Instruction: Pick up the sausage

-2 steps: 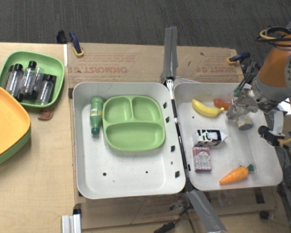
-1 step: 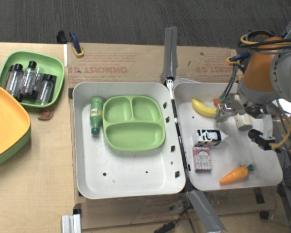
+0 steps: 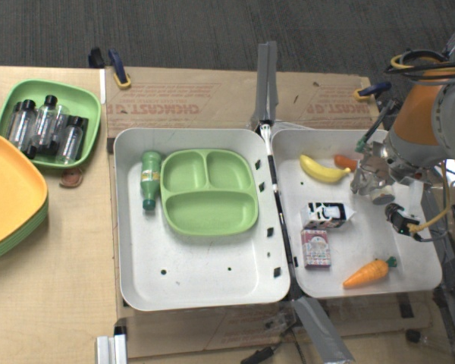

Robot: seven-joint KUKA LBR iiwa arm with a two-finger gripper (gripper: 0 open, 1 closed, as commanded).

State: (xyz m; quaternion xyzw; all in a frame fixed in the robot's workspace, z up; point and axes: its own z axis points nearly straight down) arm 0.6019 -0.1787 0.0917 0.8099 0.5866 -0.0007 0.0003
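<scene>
Orange-red sausage [image 3: 345,161], short, half hidden beside the banana [image 3: 323,170]; pincer [image 3: 371,184] state indiscernible.

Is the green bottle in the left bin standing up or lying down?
Lying down. The green bottle lies flat on the floor of the left bin, lengthwise along the left edge of the green divided plate.
</scene>
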